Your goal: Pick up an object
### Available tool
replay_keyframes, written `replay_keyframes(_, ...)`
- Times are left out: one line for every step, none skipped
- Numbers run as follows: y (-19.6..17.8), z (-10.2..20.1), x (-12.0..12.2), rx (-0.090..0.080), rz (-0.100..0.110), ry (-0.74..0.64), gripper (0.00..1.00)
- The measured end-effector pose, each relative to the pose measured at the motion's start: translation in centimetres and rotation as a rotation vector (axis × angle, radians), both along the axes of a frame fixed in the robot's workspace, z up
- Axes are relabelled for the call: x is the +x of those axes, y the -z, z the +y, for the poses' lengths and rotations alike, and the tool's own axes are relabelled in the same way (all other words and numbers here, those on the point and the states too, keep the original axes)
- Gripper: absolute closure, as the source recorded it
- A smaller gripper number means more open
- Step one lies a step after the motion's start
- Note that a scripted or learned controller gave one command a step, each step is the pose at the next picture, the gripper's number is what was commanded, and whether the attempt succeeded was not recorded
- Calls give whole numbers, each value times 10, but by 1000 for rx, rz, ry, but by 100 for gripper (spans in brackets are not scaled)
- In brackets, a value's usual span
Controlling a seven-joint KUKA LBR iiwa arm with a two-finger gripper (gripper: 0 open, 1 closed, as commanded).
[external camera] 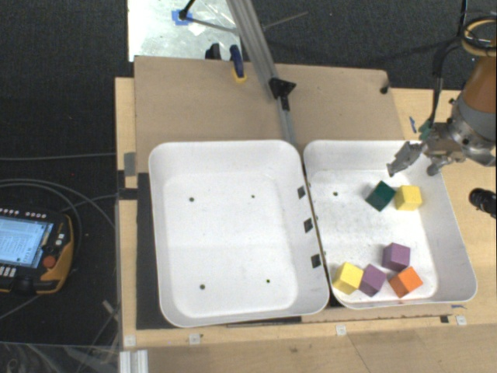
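Note:
The right bin (326,162) holds several small cubes. A dark green cube (380,196) touches a yellow cube (408,198) near the bin's middle. Toward the front lie a purple cube (396,255), an orange cube (404,281), a second purple cube (373,279) and a second yellow cube (349,276). My gripper (412,164) hangs above the bin's far right rim, just beyond the green and yellow pair. It is open, with nothing between its fingers.
The left bin (167,208) sits beside the right one, joined along a shared edge with black clips (307,224). A grey metal pole (256,37) slants in from the top. A teach pendant (31,243) lies off the bench at the left.

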State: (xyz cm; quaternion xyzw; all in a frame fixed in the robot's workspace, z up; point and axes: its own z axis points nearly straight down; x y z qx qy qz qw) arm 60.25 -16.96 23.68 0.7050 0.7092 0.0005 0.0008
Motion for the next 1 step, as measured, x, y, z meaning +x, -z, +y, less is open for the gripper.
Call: replay_keyframes(150, 1, 28, 1, 4, -1, 0)
